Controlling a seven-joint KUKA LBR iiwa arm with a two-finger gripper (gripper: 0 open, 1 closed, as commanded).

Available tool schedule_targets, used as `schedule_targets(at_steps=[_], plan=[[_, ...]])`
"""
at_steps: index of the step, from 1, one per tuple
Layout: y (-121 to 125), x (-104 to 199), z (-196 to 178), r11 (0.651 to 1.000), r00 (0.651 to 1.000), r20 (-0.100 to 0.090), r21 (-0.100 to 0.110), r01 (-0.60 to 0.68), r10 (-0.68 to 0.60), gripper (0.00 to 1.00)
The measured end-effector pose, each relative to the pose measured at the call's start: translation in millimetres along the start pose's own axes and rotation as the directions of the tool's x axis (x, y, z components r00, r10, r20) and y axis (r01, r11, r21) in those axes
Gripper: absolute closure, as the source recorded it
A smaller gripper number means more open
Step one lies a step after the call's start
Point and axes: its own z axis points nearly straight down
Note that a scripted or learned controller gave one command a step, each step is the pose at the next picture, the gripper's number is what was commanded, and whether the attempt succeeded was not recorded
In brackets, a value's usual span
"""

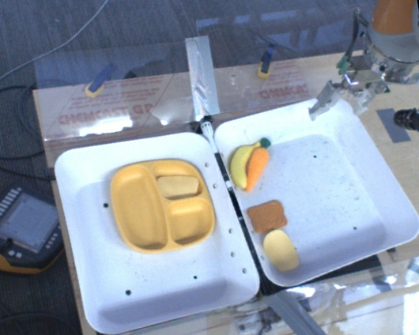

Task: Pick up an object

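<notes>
The grey two-finger gripper hangs at the upper right of the frame, over the far rim of the right-hand shallow white bin; whether it is released or clenched I cannot tell, and nothing is seen in it. The candidates — a yellow plastic banana, an orange toy carrot, a brown square biscuit-like piece and a pale yellow lemon-shaped piece — sit along that bin's left wall, probably pushed there, well apart from the gripper. The yellow sectioned plastic tray lies in the left bin.

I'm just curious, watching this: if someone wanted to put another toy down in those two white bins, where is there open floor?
Most room is in the right bin: its floor right of the banana, carrot, brown piece and yellow lump, which crowd its left wall. In the left bin, the yellow tray leaves a strip along the near wall and a narrow left margin.
</notes>
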Motion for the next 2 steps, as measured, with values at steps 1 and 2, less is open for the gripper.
schedule_targets(at_steps=[1, 2], plan=[[3.1, 97.7, 118.4, 0.998, 0.998, 0.007, -0.022, 0.062, -0.062, 0.0], [-35.6, 113.8, 121.9, 0.984, 0.984, 0.018, -0.037, 0.175, -0.175, 0.0]])
